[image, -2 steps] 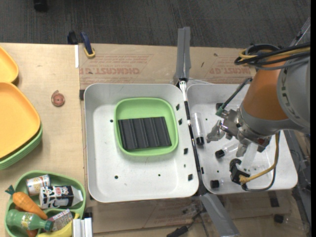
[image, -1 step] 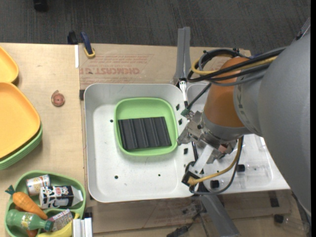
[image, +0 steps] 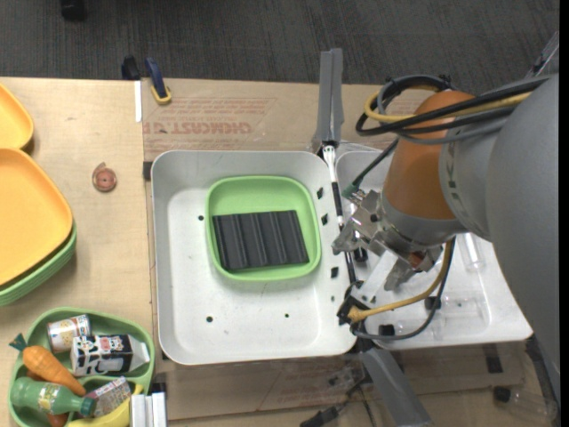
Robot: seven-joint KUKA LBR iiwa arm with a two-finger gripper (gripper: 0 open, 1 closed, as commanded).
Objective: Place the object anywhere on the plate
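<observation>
A green square plate (image: 260, 187) sits in the left white bin (image: 178, 265), toward its back. A black ribbed rectangular object (image: 262, 240) lies flat on the plate and covers most of its floor. My gripper (image: 357, 228) hangs under the orange-banded wrist over the left edge of the right bin (image: 498, 318), just right of the divider between the bins. It is apart from the plate and the black object, and the wrist hides most of it.
Stacked yellow and green plates (image: 27, 212) lie on the bench at far left. A green bowl (image: 133, 341) of toy food and small cans stands at the bottom left. A small pink disc (image: 105, 178) and a clamp (image: 157, 83) lie behind the left bin.
</observation>
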